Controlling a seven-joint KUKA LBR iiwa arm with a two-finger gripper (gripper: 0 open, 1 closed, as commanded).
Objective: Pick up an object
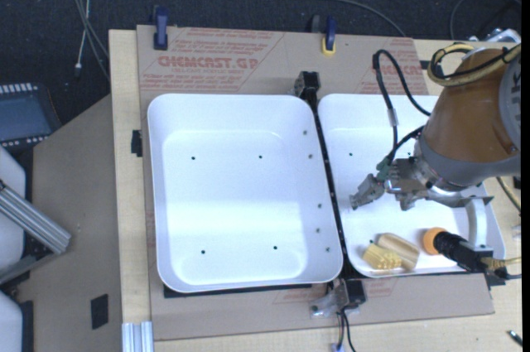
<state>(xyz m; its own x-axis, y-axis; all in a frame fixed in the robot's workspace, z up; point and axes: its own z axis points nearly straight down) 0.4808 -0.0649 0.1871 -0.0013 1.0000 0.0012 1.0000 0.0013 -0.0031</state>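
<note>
Tan object (392, 251), orange object (431, 240): two

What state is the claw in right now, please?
Claw: whether it is open or closed cannot be told; it hangs over the right bin, apart from the tan object.

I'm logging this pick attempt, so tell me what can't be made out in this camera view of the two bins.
1. Right shallow white bin: its right side is hidden under the grey and orange arm.
2. Pale beige ribbed object in that bin: too small to identify.
3. Small orange rounded object beside it: its right end is covered by robot parts.
4. The arm itself: cut off at the picture's right edge.
</note>
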